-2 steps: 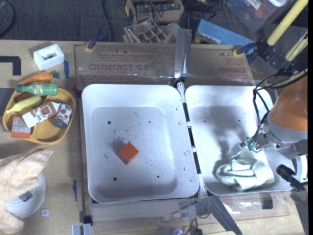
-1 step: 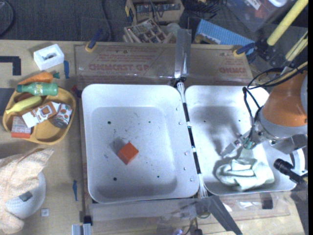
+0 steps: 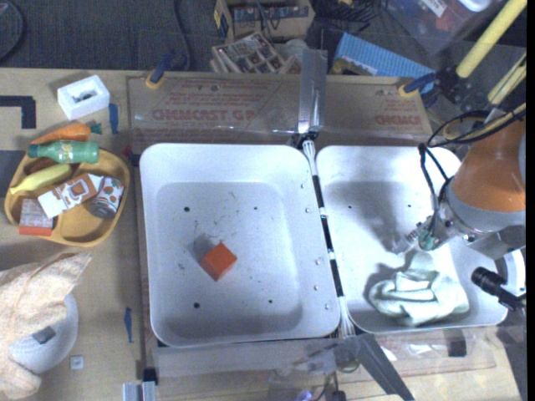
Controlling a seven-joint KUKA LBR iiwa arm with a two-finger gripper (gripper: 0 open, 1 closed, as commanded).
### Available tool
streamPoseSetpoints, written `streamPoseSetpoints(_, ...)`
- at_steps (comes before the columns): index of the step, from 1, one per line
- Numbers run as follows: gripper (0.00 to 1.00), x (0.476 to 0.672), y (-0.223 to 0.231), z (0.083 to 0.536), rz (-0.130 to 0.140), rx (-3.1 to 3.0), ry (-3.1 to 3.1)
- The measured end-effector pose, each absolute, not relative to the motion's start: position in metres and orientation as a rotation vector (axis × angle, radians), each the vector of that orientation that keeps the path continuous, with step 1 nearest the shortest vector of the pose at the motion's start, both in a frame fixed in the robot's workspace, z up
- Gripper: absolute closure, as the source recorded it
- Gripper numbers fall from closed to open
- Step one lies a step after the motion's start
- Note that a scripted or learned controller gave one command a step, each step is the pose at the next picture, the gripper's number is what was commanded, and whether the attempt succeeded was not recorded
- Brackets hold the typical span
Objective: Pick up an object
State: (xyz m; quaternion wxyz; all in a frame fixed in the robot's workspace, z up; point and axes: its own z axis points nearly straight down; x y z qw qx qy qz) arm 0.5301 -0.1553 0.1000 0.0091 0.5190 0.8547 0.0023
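arm [image 3: 489, 182] in from right, over right bin [image 3: 359, 174] | gripper [image 3: 425, 242] low, just above white cloth [image 3: 416, 295] at bin's front | orange cube [image 3: 220, 261] in left bin [image 3: 167, 182], well apart

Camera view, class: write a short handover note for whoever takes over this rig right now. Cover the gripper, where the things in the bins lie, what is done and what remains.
Gripper: low in the right bin, just above the white cloth. Whether it grips the cloth cannot be told.
Things: the white cloth lies crumpled at the near side of the right bin. An orange block sits near the middle of the left bin, untouched.
Done: the arm has reached the cloth.
Left: nothing is seen lifted yet; a grasp and a lift remain to be confirmed.
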Motion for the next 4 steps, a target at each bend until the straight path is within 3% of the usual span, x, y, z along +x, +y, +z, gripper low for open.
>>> streamPoseSetpoints(1,1.0,0.583,-0.166,0.103,0.002,1.493,2.758)
streamPoseSetpoints(2,0.0,0.583,-0.166,0.103,0.002,1.493,2.758)
streamPoseSetpoints(3,0.0,0.665,-0.137,0.088,-0.011,1.26,2.887)
streamPoseSetpoints(4,0.0,0.66,-0.102,0.087,0.001,1.51,2.752)
